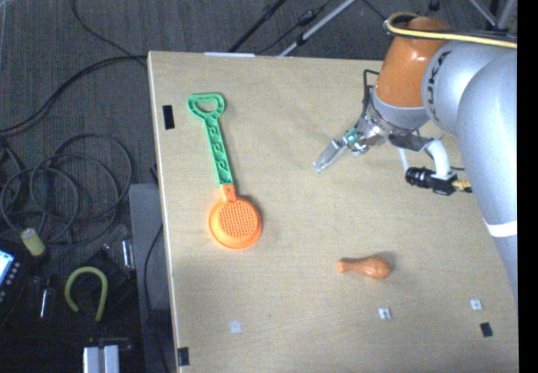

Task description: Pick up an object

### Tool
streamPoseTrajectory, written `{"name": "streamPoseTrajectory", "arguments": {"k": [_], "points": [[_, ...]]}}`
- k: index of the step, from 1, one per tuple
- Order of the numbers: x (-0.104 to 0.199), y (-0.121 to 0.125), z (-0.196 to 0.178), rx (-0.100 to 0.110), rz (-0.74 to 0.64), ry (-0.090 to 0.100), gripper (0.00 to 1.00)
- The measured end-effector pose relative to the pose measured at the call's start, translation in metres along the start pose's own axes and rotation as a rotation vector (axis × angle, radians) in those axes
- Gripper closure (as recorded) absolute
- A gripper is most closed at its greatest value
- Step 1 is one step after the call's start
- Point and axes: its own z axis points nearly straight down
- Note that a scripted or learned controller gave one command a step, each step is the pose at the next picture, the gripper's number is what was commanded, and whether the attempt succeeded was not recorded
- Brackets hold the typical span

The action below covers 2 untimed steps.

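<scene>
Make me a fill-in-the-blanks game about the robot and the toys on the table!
1. The strainer has a round orange head and a long ____ handle.
2. The little chicken drumstick lies nearer the ____ edge of the picture than the strainer does.
3. The gripper hangs above bare table, touching ____ of the two toys.

Missing words: green; right; neither

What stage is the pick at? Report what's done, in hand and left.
Done: nothing lifted. The green-handled strainer and the orange drumstick-shaped toy both lie flat on the bench surface.
In hand: nothing shows between the fingers. The gripper sits over bare board, apart from both objects.
Left: the whole pick, meaning moving to one object, closing on it and raising it. The drumstick toy looks nearer.
</scene>
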Motion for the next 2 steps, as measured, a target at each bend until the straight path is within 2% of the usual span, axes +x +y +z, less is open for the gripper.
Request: {"name": "streamPoseTrajectory", "arguments": {"k": [1, 2], "points": [[-0.04, -0.019, 0.0, 0.002, 0.43, -0.003, 0.0], [-0.078, -0.037, -0.051, 0.0, 0.457, -0.003, 0.0]]}}
